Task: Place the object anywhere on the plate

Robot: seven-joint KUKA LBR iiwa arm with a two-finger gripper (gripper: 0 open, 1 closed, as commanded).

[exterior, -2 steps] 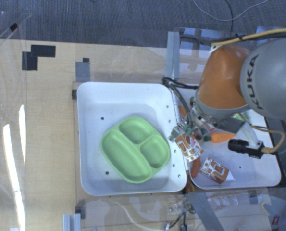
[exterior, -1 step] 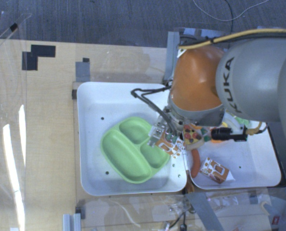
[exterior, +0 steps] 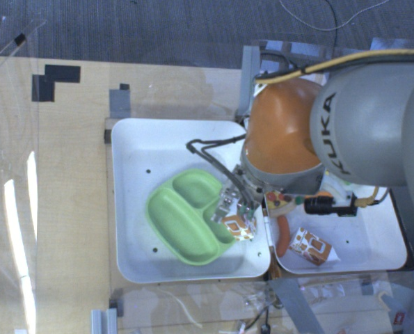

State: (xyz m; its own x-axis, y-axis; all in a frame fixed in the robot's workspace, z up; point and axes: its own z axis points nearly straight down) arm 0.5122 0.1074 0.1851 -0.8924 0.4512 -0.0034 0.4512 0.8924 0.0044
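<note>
A green divided plate (exterior: pixel 182 221) lies in the left white bin (exterior: pixel 133 186). My gripper (exterior: pixel 237 214) hangs over the plate's right edge, below the orange wrist band. A small orange-and-white packet (exterior: pixel 239 227) sits between the fingertips, over the plate's small right compartment. The fingers are shut on it. I cannot tell whether the packet touches the plate.
The right bin (exterior: pixel 373 256) holds a red sausage (exterior: pixel 284 235), an orange-and-white carton (exterior: pixel 311 247) and a colourful piece (exterior: pixel 279 200) partly under the arm. The arm's big grey body covers most of that bin. A black cable (exterior: pixel 207 148) loops over the left bin.
</note>
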